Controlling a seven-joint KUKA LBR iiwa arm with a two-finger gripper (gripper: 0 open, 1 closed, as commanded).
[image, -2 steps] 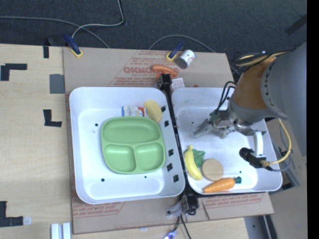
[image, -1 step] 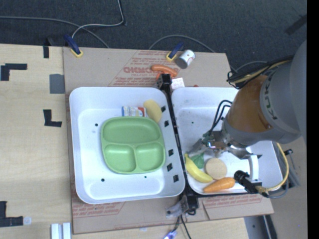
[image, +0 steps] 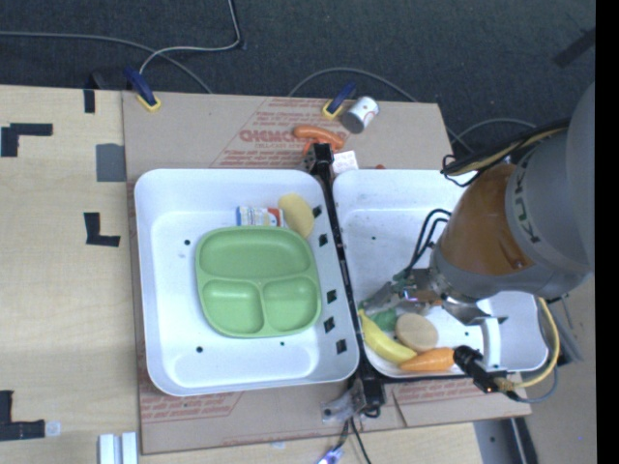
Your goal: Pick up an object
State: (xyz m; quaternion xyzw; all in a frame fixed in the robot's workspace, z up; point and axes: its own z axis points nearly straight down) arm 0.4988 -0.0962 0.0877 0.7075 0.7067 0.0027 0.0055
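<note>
In the right bin (image: 387,211), near its front left corner, lie a yellow banana (image: 380,343), a round beige cookie-like piece (image: 417,333) and an orange carrot (image: 428,361). Something green (image: 384,307) peeks out just behind the banana. My gripper (image: 406,293) hangs low over this cluster, right above the green item and the beige piece, under the orange wrist band (image: 484,230). The arm hides the fingertips.
The left bin (image: 160,259) holds a green divided plate (image: 259,280), a small white and red carton (image: 257,217) and a yellowish lemon-like item (image: 298,214). Black clips join the bins along the middle. Cables hang off the arm on the right.
</note>
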